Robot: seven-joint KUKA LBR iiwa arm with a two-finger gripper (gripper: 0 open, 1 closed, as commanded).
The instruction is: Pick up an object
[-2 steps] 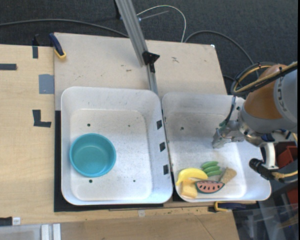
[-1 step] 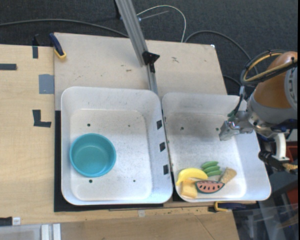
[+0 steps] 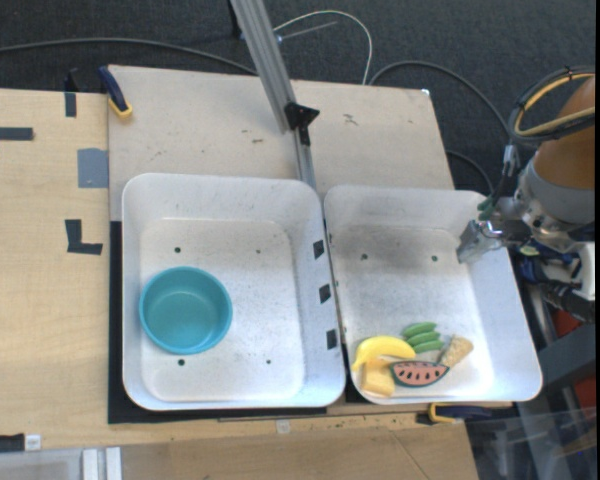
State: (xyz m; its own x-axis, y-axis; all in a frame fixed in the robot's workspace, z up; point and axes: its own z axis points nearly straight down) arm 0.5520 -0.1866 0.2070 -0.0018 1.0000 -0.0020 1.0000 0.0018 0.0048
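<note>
Hanging over the right bin's (image 3: 500, 298) far-right corner, my jaws (image 3: 477, 238) sit just above its rim, wrist and orange-banded arm (image 3: 570, 138) reaching in from the right. Can't tell whether jaws are wide or narrow from this angle; nothing visible btwn them.

Camera view, left to right:

Left bin (image 3: 220, 193): one teal bowl (image 3: 186, 310), upright, in the near-left part, close to the left wall. Rest of floor shows dark speckles.

Right bin: small cluster of toy food in near part, well apart from my jaws. Yellow banana (image 3: 382, 348) at left of cluster, yellow wedge-like piece (image 3: 379, 380) just under it. Watermelon slice (image 3: 419, 374), red w/ green rind, just beside banana on its right, touching or nearly so. Green pea pod (image 3: 421, 334) above the slice. Tan bread-like piece (image 3: 457, 350) at right end of cluster, tilted. All pieces lie packed together near the front wall; exact contacts hard to make out.

Bins sit side by side, walls touching along the middle, on a pale board (image 3: 210, 118) atop the wooden surface (image 3: 30, 268). Grey metal pole (image 3: 265, 43) slants in from the top toward the seam btwn bins. Yellow-blue clamp (image 3: 116, 92) at board's far-left corner; another clamp (image 3: 448, 412) at front edge under right bin. Cables (image 3: 330, 23) loop on dark floor beyond.
</note>
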